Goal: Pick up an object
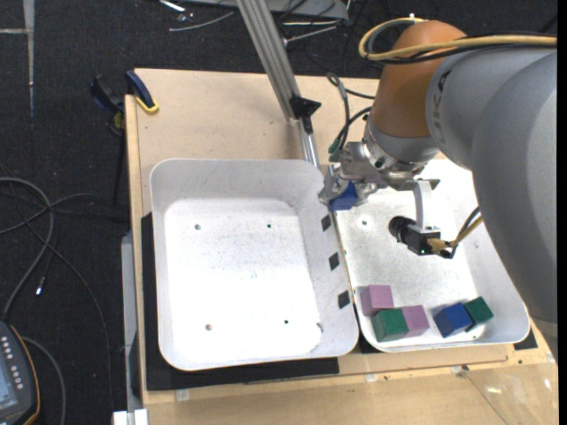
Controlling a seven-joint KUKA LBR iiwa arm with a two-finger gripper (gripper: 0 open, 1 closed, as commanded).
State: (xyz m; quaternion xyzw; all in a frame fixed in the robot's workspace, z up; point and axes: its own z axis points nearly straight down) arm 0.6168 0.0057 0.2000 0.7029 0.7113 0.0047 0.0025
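My gripper [341,193] hangs over the near-left corner of the right bin [376,255], close to the rim it shares with the left bin [230,273]. A small blue block [345,198] shows between its fingers, and the gripper is shut on it. Along the right bin's front edge lie a pink block [378,297], a green block [390,325], a purple block [415,319], a blue block [452,319] and a second green block [479,310]. The arm's wrist hides the back of the right bin.
A slanted metal pole [270,51] runs from the top of the view down to the bins' shared back corner. A blue and yellow clamp [137,91] sits at the wooden bench's [213,113] back left corner. Cables hang off the wrist [425,237].
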